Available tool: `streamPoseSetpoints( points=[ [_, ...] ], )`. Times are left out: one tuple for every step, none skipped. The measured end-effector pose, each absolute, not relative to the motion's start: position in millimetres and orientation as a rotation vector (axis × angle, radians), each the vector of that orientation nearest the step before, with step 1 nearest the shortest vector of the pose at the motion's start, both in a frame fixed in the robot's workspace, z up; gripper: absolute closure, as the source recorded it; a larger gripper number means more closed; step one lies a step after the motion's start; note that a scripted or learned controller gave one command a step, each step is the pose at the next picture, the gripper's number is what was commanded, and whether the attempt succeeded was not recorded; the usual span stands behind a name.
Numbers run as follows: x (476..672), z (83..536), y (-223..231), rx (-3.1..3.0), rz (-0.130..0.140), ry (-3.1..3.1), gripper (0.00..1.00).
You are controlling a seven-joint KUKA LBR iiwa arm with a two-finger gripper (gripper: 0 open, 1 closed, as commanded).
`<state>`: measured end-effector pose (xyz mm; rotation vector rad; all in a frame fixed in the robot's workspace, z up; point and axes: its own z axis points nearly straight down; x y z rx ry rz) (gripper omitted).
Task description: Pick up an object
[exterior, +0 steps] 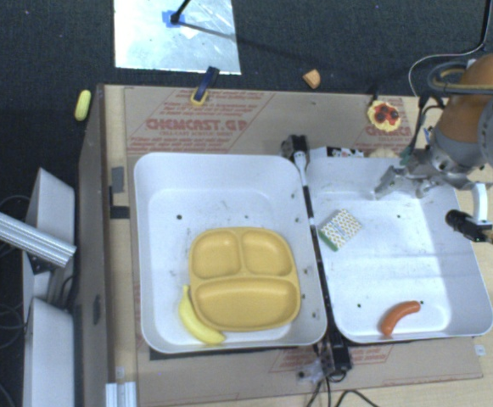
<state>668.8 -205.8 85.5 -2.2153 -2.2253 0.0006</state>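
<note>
Yellow plastic, smooth and moulded into three compartments, forms the tray lying in the left bin, with a curved yellow banana touching its lower-left edge. Both bins are shallow, glossy white shells set side by side on the cardboard-covered worktop. In the right bin lie a small flat sponge with a dotted white face and green underside, near the dividing edge, and an orange sausage-shaped piece near the front wall. The metal pincer hovers over the right bin's far corner; whether its grip is wide or narrow cannot be told. The sponge lies down-left of it, apart; the orange piece is well apart.
</note>
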Motion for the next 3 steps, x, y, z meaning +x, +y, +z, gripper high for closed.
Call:
streamPoseSetpoints(
  points=[
    [670.6,97,-206,-2.218,-0.004,-2.235,1.00],
    [655.8,105,-207,-2.222,-0.001,-2.226,1.00],
    [667.0,86,-206,-2.219,-0.001,-2.230,1.00]
  ],
)
